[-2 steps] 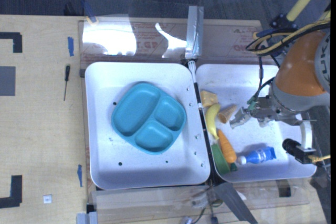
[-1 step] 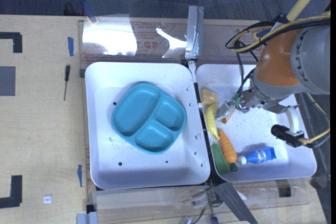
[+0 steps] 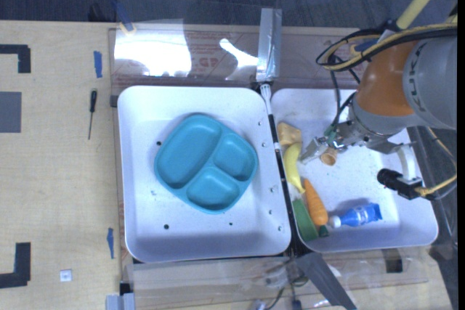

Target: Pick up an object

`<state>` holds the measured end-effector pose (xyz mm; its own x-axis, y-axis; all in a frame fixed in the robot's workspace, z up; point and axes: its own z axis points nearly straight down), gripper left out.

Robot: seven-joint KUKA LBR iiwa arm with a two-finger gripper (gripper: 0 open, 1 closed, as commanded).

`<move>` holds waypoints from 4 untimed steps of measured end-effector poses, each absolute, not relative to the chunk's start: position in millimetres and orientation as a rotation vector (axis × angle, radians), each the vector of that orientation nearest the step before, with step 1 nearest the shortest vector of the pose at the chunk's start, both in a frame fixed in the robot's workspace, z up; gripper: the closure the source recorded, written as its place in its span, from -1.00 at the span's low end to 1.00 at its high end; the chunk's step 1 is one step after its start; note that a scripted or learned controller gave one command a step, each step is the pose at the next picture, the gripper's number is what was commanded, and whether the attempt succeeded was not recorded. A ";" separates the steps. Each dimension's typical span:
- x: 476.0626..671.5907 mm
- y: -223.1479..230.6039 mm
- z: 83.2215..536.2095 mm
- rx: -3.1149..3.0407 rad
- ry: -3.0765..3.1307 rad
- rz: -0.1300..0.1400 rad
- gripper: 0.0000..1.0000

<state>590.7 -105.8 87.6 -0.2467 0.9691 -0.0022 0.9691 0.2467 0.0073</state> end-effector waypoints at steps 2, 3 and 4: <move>624.6 -113.4 170.1 1.969 2.437 0.007 1.00; 666.5 -105.7 140.0 2.126 2.314 -0.002 1.00; 652.2 -4.7 188.1 2.087 2.345 0.010 1.00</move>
